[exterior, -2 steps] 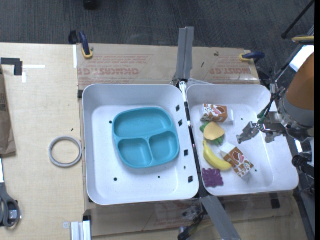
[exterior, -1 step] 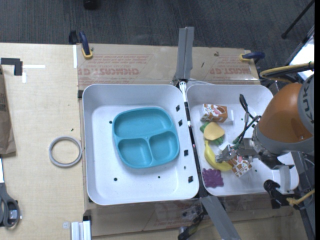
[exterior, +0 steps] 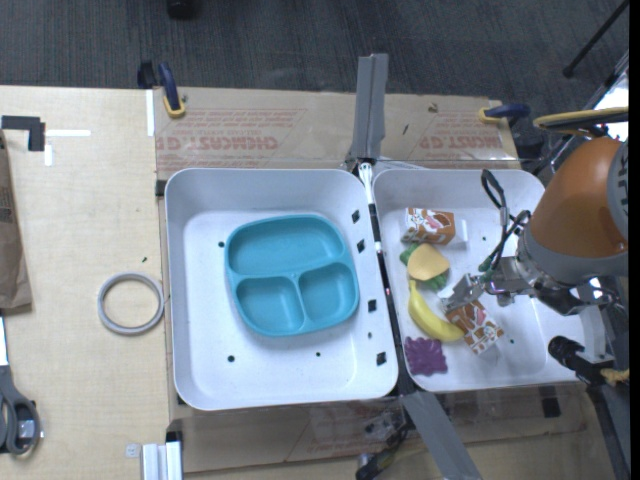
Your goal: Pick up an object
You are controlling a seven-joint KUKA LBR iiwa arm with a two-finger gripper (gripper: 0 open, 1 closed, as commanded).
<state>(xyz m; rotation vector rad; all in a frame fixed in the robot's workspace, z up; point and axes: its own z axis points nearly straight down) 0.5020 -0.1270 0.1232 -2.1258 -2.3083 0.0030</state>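
The gripper [exterior: 468,290] hung low in the right bin [exterior: 520,363], near its front edge, just above a carton [exterior: 476,328] beside the banana [exterior: 431,317]; whether it was clenched I cannot tell.

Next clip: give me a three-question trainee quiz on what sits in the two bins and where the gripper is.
1. True or false: the blue divided tray lies in the left bin.
2. Which item lies nearest the front edge of the right bin? A) carton B) banana C) purple grapes
3. Fill in: the gripper is low over the small ____ beside the banana.

Key: 1 true. 2 C. 3 box.
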